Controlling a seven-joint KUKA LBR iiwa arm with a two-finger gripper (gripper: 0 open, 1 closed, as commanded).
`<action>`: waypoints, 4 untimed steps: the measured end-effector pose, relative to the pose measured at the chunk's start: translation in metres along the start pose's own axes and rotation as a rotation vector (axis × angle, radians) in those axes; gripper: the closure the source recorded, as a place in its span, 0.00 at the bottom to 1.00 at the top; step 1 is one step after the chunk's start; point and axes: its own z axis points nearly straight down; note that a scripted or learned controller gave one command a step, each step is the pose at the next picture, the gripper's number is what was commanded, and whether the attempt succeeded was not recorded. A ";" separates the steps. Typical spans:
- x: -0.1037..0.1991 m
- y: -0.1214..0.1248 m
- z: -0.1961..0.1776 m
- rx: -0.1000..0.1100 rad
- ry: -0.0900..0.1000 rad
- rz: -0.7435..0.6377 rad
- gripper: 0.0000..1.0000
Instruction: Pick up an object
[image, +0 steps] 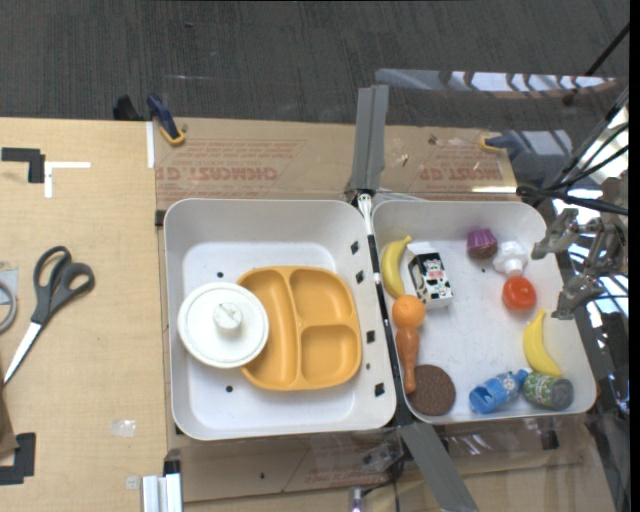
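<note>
The gripper (568, 268) hangs over the near wall of the right bin (455, 212), w/ nothing visibly in it; can't tell whether it's spread or closed, since the metal parts blur together against the bench frame. Judged step: approach, pre-grasp, no object picked yet. Closest candidates sit just beside the tool: an orange ball (518, 292) right next to it, a white knob-like piece (510, 258) and a purple cupcake toy (482, 242) a bit further in, and a banana (540, 345) just off to 1 side, along the same wall. Further along that side are a green can (546, 389) and a blue bottle (497, 392), touching each other. Well beyond the tool, by the divider, lie a 2nd banana (395, 266), a small printed carton (430, 277), a carrot (407, 340) and a brown cookie (432, 389). Next move prob. calls for shifting a little inward, centring over 1 item, e.g. the ball, then dropping straight down. The ball has open floor around it; the 1st banana is close to the wall, so less room there. The left bin (190, 400), farthest from the tool, holds a yellow divided plate (310, 340) w/ a white lid (223, 322) overlapping its edge.
</note>
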 end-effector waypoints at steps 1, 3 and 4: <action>0.025 -0.025 0.140 0.000 0.001 0.069 0.00; 0.010 -0.031 0.178 0.002 -0.005 0.104 1.00; 0.013 -0.002 0.189 0.001 0.002 0.606 1.00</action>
